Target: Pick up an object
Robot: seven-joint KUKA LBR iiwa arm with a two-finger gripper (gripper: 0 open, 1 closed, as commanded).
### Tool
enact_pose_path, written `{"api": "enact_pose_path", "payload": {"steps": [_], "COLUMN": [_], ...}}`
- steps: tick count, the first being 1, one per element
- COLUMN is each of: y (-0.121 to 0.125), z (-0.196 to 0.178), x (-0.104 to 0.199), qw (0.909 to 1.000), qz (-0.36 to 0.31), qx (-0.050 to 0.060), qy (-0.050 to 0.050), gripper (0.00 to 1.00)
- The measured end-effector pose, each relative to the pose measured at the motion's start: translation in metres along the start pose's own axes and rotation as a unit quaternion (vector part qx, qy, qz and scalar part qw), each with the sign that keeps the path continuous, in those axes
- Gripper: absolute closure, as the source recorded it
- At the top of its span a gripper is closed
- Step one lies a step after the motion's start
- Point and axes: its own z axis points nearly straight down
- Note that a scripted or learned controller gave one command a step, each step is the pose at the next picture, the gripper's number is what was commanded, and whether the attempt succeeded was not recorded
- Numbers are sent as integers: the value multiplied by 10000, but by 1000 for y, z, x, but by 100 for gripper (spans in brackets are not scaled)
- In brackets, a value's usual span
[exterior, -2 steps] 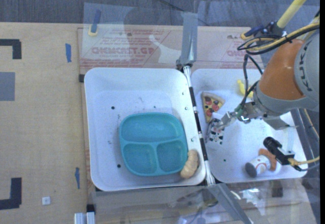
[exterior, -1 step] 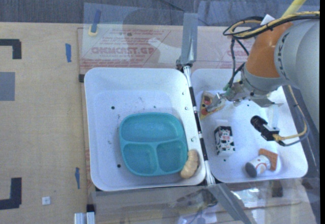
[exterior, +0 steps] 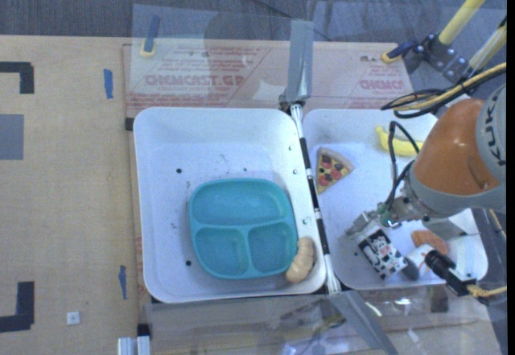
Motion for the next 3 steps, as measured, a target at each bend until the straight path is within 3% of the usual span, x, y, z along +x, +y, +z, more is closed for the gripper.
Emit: {"api": "enact_pose_path", "payload": {"steps": [1, 2, 3], "y": [-13, -13, 10], "z": [0, -11, -142], "x": [19, 16, 53], "qw": [10000, 10000, 9947], "qz": [-21, 9, 1029], "qx": [-21, -42, 41], "qy": [-20, -42, 6], "gripper": [0, 100, 100]}}
